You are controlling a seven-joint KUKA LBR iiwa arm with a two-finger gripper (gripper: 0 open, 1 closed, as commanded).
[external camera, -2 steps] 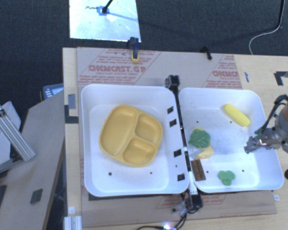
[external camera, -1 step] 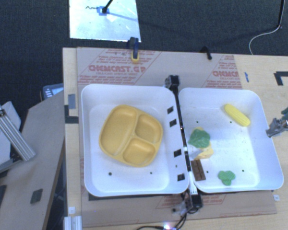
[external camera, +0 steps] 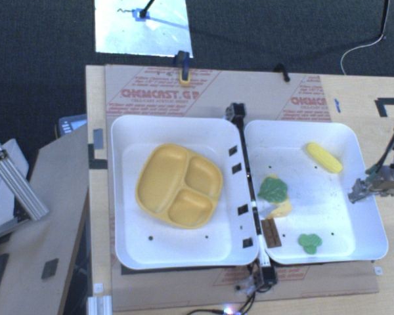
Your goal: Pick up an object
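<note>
The robot's grey metal hand hangs at the outer rim of the shallow white plastic bin on the right, at the edge of the frame where the arm reaches in. Whether it is open or closed cannot be told from this angle; nothing is seen caught in it.

By the look of things, the pick has yet to be made. Every candidate lies loose on the floor of that bin. The nearest is a small yellow toy corn cob, up and inward from the hand, close but apart from it. Farther inward, toward the divide between the bins, sits a leafy green toy vegetable resting against a pale yellow rounded piece. Below these, near the bin's front edge, lie a small brown rectangular block and a small green clover-shaped piece, the latter down and inward from the hand.

The second white bin, well across the desk from the hand, holds a yellow plastic tray with three compartments, lying flat and untouched.

What remains, on this evidence, is nearly the whole job: move in over one item, descend, close on it and lift it clear. The corn cob appears the shortest reach.
</note>
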